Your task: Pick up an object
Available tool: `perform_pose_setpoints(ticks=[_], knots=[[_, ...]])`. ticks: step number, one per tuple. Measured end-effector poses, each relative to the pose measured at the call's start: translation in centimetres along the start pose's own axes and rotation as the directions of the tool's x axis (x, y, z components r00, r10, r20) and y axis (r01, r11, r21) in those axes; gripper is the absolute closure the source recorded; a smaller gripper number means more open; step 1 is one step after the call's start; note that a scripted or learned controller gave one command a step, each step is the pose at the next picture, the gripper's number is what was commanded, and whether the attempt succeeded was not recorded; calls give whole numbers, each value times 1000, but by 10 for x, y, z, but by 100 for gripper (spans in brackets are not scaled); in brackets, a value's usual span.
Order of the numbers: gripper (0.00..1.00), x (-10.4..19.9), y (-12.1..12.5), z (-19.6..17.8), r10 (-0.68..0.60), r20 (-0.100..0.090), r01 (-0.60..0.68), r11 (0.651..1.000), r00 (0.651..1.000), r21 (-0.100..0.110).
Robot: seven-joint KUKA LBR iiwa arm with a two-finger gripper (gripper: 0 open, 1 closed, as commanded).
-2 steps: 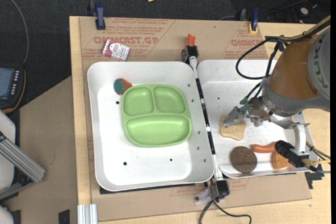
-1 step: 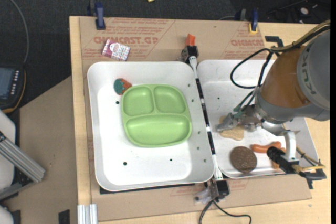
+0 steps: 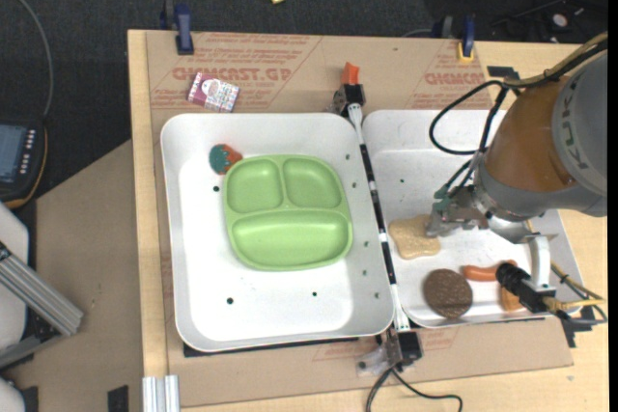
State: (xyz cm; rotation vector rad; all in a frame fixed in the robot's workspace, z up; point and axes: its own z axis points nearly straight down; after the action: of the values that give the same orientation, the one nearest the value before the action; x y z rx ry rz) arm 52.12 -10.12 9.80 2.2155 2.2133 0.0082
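In the right bin (image 3: 410, 150) a flat tan bread-shaped piece (image 3: 413, 240) lies near the left wall. My gripper (image 3: 447, 219) hangs low just to its right, over its upper right edge. A round brown patty (image 3: 448, 292) sits at the bin's front, and an orange sausage-like piece (image 3: 478, 272) lies just right of it. The grey arm with its orange band (image 3: 526, 135) covers the right half of this bin.
The left bin (image 3: 193, 285) holds a green divided plate (image 3: 286, 211) and a small red and green toy (image 3: 225, 157) by the plate's far left corner. A pink patterned packet (image 3: 213, 92) lies on the bench behind the bins.
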Motion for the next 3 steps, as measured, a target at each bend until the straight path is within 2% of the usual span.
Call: perform_pose_setpoints(ticks=[1,2,3], knots=[[100,-62,5,-85,4,3,-4,1000,1000,1],[0,-58,4,-79,-1,-2,1,1000,1000,10],[0,14,27,-23,-8,-8,8,1000,1000,16]])
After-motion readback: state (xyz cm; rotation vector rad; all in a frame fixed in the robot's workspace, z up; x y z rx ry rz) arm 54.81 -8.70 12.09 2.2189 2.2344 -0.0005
